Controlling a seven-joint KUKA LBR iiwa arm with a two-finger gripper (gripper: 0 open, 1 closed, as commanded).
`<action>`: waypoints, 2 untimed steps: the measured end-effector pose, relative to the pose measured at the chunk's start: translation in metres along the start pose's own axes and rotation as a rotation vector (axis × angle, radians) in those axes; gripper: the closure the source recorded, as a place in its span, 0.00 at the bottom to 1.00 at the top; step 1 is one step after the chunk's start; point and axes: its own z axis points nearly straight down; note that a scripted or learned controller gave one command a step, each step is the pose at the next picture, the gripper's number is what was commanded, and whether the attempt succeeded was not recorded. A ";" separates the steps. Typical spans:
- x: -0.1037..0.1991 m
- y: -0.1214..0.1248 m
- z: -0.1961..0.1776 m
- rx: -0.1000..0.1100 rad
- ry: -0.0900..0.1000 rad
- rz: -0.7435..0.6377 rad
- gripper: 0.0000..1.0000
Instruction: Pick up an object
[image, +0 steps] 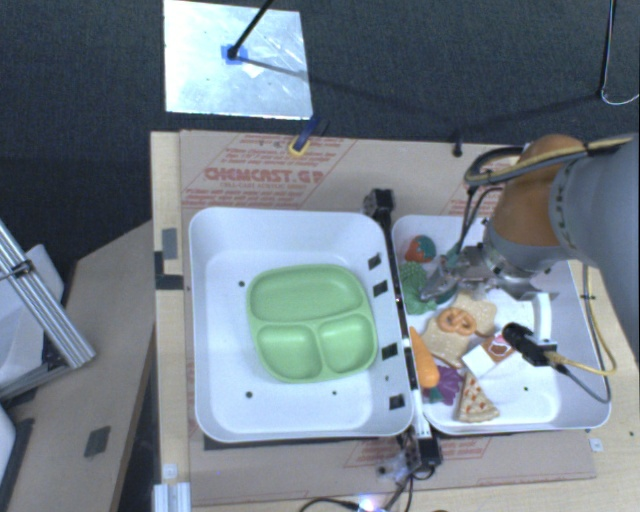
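Note:
The right bin holds a heap of toy food. In it lie a pretzel on a bread slice, an orange carrot, purple grapes, a pizza slice, a green leafy piece and a red-and-green round piece. My gripper hangs low over the bin's left part, just right of the green leafy piece and above the pretzel. Nothing shows between its tips.
The left bin carries a pale green divided plate. A black divider with clips runs between the two bins. The grey arm covers the right bin's upper right. A small red-and-white piece lies right of the bread.

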 end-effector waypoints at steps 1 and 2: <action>-0.001 0.003 -0.013 -0.011 -0.004 0.001 1.00; 0.000 0.007 -0.078 -0.004 0.002 -0.004 1.00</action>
